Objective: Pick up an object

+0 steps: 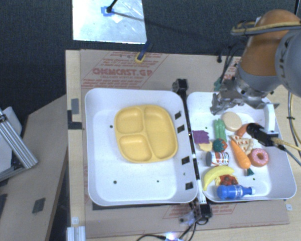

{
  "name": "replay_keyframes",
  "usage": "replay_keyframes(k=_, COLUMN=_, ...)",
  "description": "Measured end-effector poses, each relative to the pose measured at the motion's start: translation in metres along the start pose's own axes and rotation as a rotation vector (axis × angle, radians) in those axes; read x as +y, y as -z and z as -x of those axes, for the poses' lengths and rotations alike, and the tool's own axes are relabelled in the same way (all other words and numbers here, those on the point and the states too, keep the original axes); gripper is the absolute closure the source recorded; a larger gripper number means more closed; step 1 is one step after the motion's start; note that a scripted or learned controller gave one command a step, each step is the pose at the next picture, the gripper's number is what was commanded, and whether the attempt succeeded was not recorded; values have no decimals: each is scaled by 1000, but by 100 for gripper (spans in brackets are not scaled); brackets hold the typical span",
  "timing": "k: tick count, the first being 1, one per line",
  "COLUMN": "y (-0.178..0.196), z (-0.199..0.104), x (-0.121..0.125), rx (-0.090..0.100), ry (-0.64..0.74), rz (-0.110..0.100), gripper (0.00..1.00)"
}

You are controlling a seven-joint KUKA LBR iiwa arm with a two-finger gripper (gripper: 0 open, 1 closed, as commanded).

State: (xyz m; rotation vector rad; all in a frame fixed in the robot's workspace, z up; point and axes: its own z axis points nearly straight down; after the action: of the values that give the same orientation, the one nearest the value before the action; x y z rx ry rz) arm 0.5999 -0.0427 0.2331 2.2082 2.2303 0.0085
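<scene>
My gripper (220,105) hangs low over the back left part of the right bin (286,177), just behind the toy foods. Closest to it are a beige bun (232,120) and a green cucumber (219,129). Further forward lie a purple piece (200,136), a yellow wedge (205,146), a small green and red ball (219,145), a red and white can (219,158), an orange carrot (240,154), a pink donut (260,157), a banana (218,174) and a blue bottle (233,191). Nothing is visibly held.
The left bin (98,185) holds a yellow divided plate (144,133). A black-clipped divider (186,134) separates the two bins. The grey and orange arm (271,44) reaches in over the right bin's back right corner.
</scene>
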Motion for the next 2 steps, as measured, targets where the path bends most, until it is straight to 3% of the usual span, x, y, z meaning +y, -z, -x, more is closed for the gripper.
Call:
replay_keyframes(k=1, y=1, z=-16, x=18, rx=-1, ry=-3, rz=-2, gripper=100)
replay_keyframes(k=2, y=-8, z=-23, x=11, rx=-2, ry=-4, rz=-5, gripper=100)
